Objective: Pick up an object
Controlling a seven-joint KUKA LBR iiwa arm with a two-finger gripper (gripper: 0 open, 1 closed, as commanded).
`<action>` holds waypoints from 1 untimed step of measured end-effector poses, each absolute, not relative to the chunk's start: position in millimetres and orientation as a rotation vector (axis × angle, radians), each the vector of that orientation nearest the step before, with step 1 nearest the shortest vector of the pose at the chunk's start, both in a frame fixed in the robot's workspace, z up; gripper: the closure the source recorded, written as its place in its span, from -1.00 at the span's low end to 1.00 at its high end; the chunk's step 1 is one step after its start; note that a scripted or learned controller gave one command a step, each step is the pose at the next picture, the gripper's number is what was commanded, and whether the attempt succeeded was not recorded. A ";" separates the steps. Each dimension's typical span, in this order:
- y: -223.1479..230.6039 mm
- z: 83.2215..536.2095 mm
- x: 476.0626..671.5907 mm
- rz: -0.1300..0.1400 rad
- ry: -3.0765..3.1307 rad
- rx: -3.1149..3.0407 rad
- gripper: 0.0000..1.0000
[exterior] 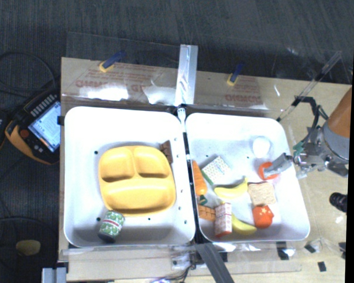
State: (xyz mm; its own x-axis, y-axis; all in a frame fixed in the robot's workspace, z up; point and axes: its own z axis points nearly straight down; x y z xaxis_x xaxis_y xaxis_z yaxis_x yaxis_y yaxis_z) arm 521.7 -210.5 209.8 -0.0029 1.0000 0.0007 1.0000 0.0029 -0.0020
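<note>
Parked at the 3 o'clock rim of the right bin [289,190]: the gripper [286,162], coming in off the grey arm [332,147] with its orange band [344,116]. Can't tell from up here whether open or closed, too small and blurry. Touching or just beside its tip, at roughly 3 o'clock inside that bin: a small red-orange curved piece [268,170], glossy, shaped a bit like a bent pepper or a hook. Not clearly gripped, so not calling it held.

Rest of the pickable stuff in the right bin, looking like toy food:
- white round blob [260,146] at 1 o'clock, pale against the bin floor
- small box with a teal pattern [215,168] at 10 o'clock, tilted
- carrot [199,177] hugging the 9 o'clock wall
- yellow banana [230,191] near the middle, second banana [244,226] at 6 o'clock
- toast slice [261,194] at 4 o'clock, speckled with a brown crust
- red-orange tomato [263,215] just below the toast, touching or nearly so
- little carton [223,220] at 7 o'clock, leaning against the second banana

Over in the left bin [76,163]: a yellow divided plate [137,180] dead centre, plus a green-and-white can [111,223] lying at 7 o'clock, just off the plate's corner. All of it on a light wooden worktop [325,244].
</note>
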 end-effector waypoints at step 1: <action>-209.6 102.1 562.9 -0.010 -2.157 -2.281 -1.00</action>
